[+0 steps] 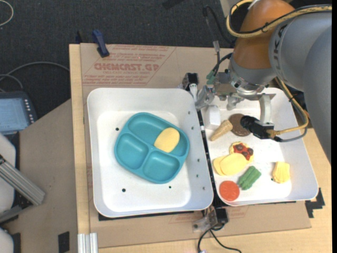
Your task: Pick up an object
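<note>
Left bin: we see a blue plate with sections in it, far to the left of the hand. A smooth yellow oval toy lies in the plate's top right part.
Cone: tan and pointy, with a brown round end, lying on its side just below the hand.
Little pile: a flat yellow piece with a red and dark bit on top, lower down from the hand.
Red round thing: at the bin's front edge, beside a green bumpy one.
Hand: low in the right bin, at its back left. We cannot tell how it stands.
Yellow block: small, ridged, down to the right of the hand.
</note>
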{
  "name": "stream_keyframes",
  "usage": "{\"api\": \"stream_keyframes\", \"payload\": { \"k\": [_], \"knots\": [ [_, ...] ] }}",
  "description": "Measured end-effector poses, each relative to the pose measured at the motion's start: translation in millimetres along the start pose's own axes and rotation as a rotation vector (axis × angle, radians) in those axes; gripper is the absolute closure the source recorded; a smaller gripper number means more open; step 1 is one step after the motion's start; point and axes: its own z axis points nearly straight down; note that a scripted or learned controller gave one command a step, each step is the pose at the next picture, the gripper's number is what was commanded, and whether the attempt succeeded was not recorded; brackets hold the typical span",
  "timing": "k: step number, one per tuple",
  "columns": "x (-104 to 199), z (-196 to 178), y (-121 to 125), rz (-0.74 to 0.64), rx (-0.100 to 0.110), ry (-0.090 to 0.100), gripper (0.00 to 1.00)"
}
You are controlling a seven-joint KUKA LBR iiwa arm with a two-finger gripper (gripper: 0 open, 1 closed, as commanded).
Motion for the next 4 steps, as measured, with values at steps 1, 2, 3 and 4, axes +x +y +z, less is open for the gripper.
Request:
{"api": "stream_keyframes", "payload": {
  "k": [1,2,3,4],
  "knots": [
    [-5.6,-11.1,0.4,0.007,-0.003,-0.004,1.00],
    [-9.1,-116.9,-64.3,0.010,-0.011,-0.004,1.00],
    [42.9,-85.4,-81.0,0.003,0.004,-0.002,1.00],
    [23.8,-203.3,-145.8,0.009,-0.014,-0.003,1.00]
  ]
}}
